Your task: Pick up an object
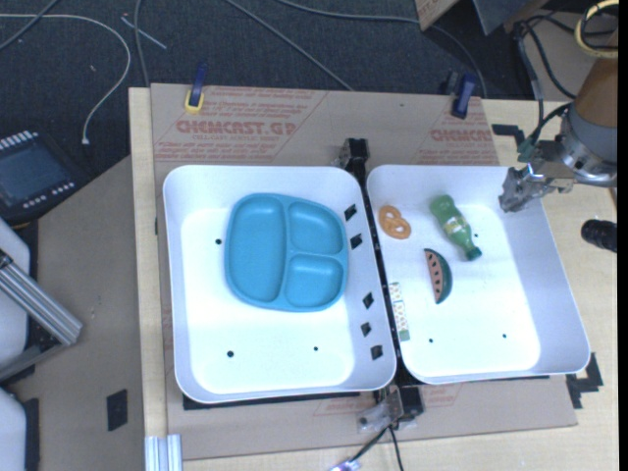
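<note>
1. Brown bench board point(294, 116) carries two shallow white bins side by side; dark carpet with loose cables point(147, 18) lies behind; a blue clamp point(196, 94) and another clamp point(461, 94) grip the board's far edge.
2. Left bin point(196, 341) holds a blue divided plate point(287, 251), three compartments, lying flat near the middle.
3. Right bin point(510, 312) holds three small things, all in its far-left part; a pretzel point(394, 222) nearest the divider; a green bottle point(454, 226) lying on its side just right of it, apart; a watermelon slice point(438, 274) just below the bottle, not touching.
4. Arm comes in from the right; orange band point(599, 91) above the wrist; gripper point(515, 192) sits at the right bin's far right rim, well apart from the three things.
5. Claw state: cannot tell from this angle; too small and blurred; nothing visible between it.
6. Small dark screen device point(29, 170) sits off the bench at left.
</note>
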